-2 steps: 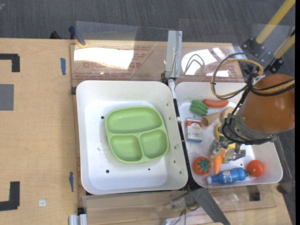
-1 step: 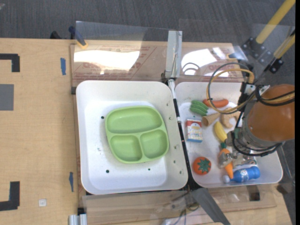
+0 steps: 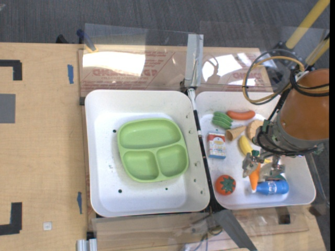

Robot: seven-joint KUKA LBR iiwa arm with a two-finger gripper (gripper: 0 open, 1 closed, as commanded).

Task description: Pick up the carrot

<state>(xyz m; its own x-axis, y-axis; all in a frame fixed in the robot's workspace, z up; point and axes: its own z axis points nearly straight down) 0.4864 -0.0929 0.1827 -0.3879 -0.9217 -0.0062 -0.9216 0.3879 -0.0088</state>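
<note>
Orange carrot (image 3: 254,180) sits upright btwn gripper (image 3: 263,166) fingers, clamped, in right bin (image 3: 309,184).

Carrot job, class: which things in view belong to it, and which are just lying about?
Belong: carrot, gripper, right bin.

Lying about: tomato, banana, sausage, blue can, small carton, green plate, left bin.

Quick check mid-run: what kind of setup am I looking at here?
Probably a robot lab pick bench: two white bins on a cardboard-covered top, toy food such as the carrot under the gripper, and clear plastic guards.
</note>
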